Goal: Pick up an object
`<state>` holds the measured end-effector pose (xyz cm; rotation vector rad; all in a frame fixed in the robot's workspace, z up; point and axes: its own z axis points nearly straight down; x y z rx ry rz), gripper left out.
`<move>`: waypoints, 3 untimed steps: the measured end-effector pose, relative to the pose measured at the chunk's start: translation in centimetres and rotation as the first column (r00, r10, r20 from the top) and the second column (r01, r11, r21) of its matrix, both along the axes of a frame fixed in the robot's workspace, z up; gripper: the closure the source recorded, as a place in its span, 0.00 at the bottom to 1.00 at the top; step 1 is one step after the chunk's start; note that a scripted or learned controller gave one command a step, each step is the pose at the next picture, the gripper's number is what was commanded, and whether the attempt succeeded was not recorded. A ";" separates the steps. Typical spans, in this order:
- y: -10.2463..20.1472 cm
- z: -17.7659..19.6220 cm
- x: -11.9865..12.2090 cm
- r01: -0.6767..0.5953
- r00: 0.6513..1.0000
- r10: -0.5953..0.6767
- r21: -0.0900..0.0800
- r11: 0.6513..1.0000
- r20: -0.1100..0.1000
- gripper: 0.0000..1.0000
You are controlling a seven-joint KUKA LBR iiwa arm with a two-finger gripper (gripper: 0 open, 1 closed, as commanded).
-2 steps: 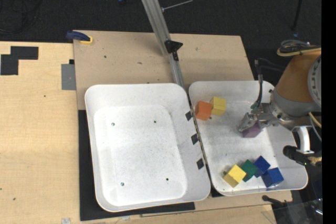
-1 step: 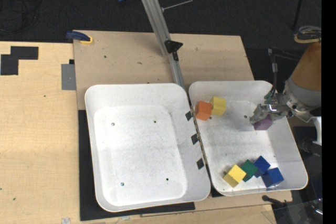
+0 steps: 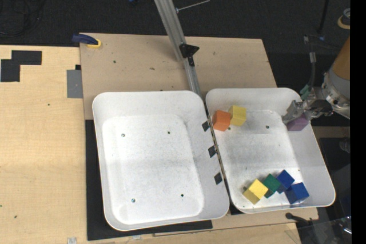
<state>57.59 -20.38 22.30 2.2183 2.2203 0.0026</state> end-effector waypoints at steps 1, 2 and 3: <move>0.0 6.1 0.2 -0.001 1.000 0.001 0.000 1.000 0.001 1.00; 5.0 6.3 -0.3 -0.003 1.000 0.003 0.004 1.000 -0.007 1.00; 10.5 5.6 -1.4 -0.003 1.000 0.004 0.004 1.000 -0.008 1.00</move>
